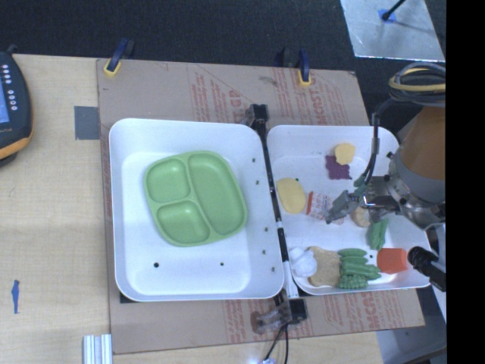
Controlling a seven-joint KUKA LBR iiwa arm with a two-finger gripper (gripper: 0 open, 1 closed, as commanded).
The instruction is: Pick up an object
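Note:
My gripper (339, 208) is low over the middle of the right bin (303, 139), reaching in from the right. Just to its left lie a yellow oval piece (291, 195) and a small red-and-white item (315, 203). Behind it are a purple piece (338, 167) and a small yellow piece (345, 152). A green pepper-like piece (377, 233) lies just right of the gripper. Along the front wall sit a white piece (303, 262), a tan slice (325, 268), green bean pods (356, 268) and an orange-red block (392, 260).
The left bin (129, 203) holds a green divided plate (196, 197). A black divider bar (270, 196) runs between the bins. A handheld pendant (11, 105) lies at the far left of the bench. Clamps (304, 73) hold the cardboard at the back.

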